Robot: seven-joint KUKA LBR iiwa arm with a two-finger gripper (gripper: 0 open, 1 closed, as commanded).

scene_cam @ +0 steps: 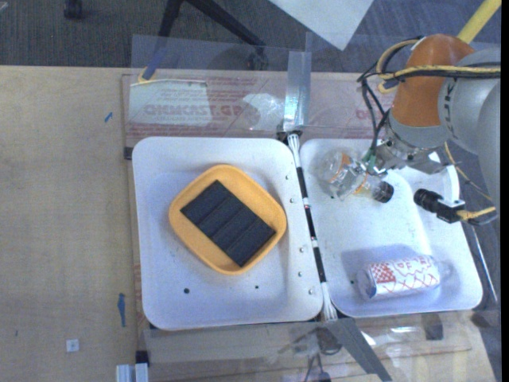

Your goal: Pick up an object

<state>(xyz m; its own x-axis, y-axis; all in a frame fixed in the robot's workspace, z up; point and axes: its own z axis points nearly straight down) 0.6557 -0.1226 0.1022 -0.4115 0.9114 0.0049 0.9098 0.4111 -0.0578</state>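
Observation:
In the right bin (445, 241), my gripper (370, 168) hangs low at the far left, right beside a crumpled clear plastic piece with orange bits (340, 173). It looks to touch the piece's right side, and the contact itself is hidden by the wrist. A red-and-white patterned can in clear wrap (400, 275) lies on its side near the bin's front. In the left bin (159, 277), a yellow rounded-square dish with a black ribbed panel (227, 217) rests in the middle.
The arm's grey body and orange band (425, 86), with looping cables, cover the right bin's far right corner. A divider rail (310, 229) separates the bins. A clear plastic sheet and metal bracket (296, 94) lie behind them.

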